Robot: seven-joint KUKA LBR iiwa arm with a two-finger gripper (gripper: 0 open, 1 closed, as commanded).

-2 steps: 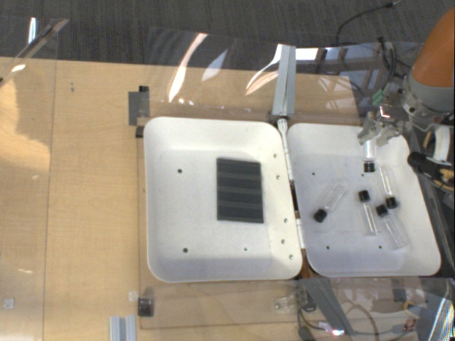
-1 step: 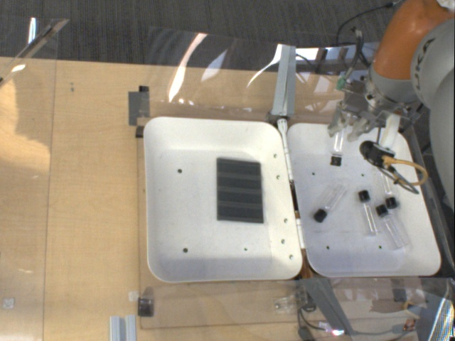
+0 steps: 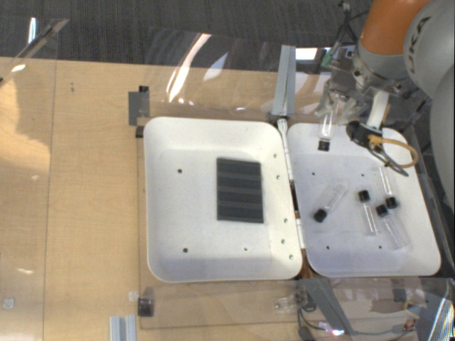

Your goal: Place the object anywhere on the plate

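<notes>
Your end effector [image 3: 334, 109] hangs over the right bin's [image 3: 426, 261] far-left corner w/ a vial [image 3: 325, 130] pinched between its fingers. Plate [image 3: 239, 190] sits mid left bin [image 3: 163, 247], nothing on it yet. Carry-over and drop remain.

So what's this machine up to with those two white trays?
The grey and orange robot arm reaches in over the right tray. Its claw hangs above that tray's far corner with a clear black-capped vial between its fingers, held upright. Three more such vials lie flat in the right tray. The left tray holds a dark ribbed plate, which looks like the target; nothing rests on it yet.
</notes>
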